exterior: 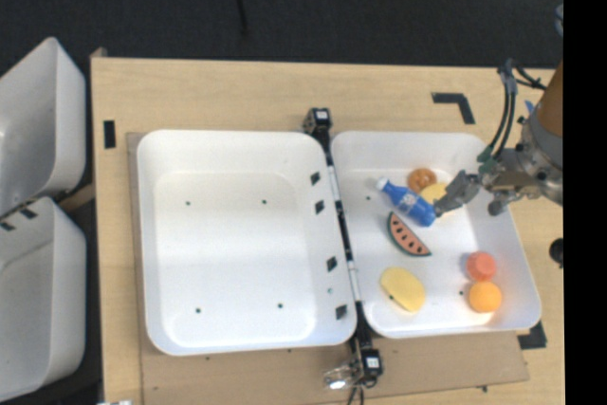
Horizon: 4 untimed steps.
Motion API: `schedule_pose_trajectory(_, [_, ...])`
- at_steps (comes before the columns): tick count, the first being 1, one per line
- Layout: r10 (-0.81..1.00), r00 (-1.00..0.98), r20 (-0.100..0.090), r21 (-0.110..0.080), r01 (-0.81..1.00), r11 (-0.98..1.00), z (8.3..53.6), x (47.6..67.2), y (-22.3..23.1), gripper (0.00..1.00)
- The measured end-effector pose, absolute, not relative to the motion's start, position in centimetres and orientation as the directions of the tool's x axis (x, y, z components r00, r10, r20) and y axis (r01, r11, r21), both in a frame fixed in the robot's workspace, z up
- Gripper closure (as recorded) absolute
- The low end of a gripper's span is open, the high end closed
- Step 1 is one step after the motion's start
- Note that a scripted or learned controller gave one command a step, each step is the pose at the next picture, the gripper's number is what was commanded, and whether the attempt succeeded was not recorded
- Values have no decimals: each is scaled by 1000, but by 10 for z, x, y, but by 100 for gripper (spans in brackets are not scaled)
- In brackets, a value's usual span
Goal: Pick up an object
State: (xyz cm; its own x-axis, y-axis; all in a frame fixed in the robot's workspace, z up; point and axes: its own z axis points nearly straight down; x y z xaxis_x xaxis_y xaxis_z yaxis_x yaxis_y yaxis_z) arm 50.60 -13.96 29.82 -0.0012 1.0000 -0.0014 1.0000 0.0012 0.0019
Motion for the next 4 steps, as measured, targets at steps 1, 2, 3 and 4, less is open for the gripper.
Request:
schedule_pose_trajectory(1, [1000,-1,4,-14,1000,1,157,499,-105,0])
schedule_pose_trajectory(2, [1000,1,1,-6,1000,-1,97,494,-96,0])
schedule_pose_trajectory(3, [1000,-3,-1,3,1000,3,101,537,-102,0])
schedule_pose_trajectory(4, [1000,-4,-2,6,1000,4,102,602,-97,0])
